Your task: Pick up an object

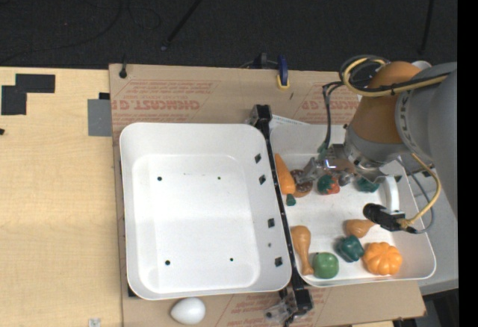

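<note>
A dark floor strewn with cables lies behind a pale wooden bench (52, 191), on which a brown cardboard sheet (194, 94) carries two shallow white bins side by side.

The grey arm with its orange band (385, 105) reaches in from the right over the right bin (426, 262), and its two-finger gripper (323, 169) sits low at the bin's upper middle, close to the black divider clips. Whether the fingers are spread or closed cannot be told; nothing is seen between them. Just beside the gripper lie a small dark teal toy (326, 184) and a brownish scrap (305, 182); another teal piece (366, 184) rests under the wrist. A long orange carrot-shaped toy (284, 175) lies against the bin's left wall, near the gripper.

Further out, toward the near edge, sit a tan squash-shaped toy (301, 242), a round green toy (326, 266), a dark green toy (349, 248), a small tan piece (358, 228) and an orange pumpkin-shaped toy (382, 258), the last close to the right corner. A black cable end (382, 216) hangs over the right side. The bin's centre floor is open.

The left bin (142, 139) offers a broad bare floor. A white egg-shaped object (187, 310) lies outside, just beyond its near rim on the cardboard.
</note>
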Robot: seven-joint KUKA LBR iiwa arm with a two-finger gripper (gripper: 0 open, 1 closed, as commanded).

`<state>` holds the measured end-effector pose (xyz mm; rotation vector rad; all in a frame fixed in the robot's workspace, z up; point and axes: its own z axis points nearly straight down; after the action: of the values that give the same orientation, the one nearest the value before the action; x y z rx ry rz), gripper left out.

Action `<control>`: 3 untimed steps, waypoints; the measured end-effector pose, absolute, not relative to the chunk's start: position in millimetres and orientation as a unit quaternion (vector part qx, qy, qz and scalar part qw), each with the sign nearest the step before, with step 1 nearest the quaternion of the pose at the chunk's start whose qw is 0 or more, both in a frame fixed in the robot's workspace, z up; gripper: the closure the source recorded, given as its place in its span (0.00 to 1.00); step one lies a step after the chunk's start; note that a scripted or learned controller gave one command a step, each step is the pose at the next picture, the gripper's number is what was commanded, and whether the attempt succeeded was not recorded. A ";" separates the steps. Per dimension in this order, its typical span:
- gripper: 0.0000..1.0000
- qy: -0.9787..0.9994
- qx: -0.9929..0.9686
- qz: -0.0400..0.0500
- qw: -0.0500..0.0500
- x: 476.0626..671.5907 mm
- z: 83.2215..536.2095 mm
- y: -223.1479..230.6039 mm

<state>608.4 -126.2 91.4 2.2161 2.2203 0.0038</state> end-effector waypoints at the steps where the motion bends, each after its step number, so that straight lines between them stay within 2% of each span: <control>1: 0.00 0.706 0.708 0.003 0.003 543.4 92.2 -112.9; 2: 0.00 0.707 0.708 -0.002 0.009 606.0 92.8 -99.2; 3: 0.00 0.706 0.708 0.002 0.001 589.8 91.4 -137.6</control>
<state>589.8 -137.6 91.4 2.2218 2.2174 0.0070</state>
